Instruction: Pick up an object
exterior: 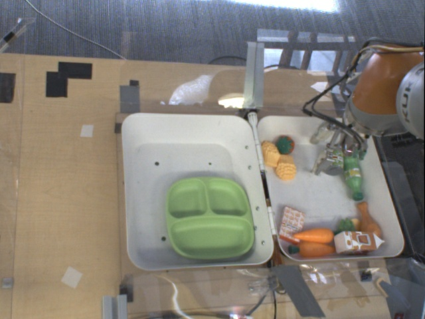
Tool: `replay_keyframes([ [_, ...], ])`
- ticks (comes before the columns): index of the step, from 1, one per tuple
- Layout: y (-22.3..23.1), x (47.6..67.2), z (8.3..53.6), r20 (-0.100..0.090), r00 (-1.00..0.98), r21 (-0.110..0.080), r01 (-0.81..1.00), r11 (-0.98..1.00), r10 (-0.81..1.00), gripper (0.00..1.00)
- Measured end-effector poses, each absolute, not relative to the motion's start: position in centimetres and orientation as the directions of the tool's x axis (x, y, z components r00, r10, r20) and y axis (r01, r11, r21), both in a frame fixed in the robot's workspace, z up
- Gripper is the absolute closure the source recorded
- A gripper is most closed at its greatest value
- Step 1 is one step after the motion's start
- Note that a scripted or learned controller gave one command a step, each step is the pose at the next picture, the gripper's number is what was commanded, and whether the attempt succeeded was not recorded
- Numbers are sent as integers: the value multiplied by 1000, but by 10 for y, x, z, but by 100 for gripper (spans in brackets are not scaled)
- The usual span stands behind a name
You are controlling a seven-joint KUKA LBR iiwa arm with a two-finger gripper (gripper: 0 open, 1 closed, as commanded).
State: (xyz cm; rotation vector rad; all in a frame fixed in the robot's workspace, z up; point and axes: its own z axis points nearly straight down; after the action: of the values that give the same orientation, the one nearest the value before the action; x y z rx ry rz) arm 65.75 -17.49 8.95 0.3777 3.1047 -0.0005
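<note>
Partly blurred, gripper beside green bottle; grip state unclear.

Two shallow white bins sit side by side on the wooden bench. The left white bin holds a green divided plastic tray toward its near side. In the right white bin, two yellow toy corn pieces lie near the dividing wall, with a small round green-and-red toy just behind them. A green plastic bottle lies toward the right wall. Along the near edge lie two orange toy carrots, a small patterned packet left of them and a small white carton to their right.
</note>
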Motion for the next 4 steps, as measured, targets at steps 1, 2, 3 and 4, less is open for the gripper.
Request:
replay_keyframes([
  [1,-192,654,134,-16,-954,2,300,954,300,0],
  [2,-205,642,89,-14,-941,2,339,941,339,0],
  [3,-199,657,89,-14,-949,2,314,950,314,0],
  [4,-186,619,88,-11,-936,3,351,936,351,0],
])
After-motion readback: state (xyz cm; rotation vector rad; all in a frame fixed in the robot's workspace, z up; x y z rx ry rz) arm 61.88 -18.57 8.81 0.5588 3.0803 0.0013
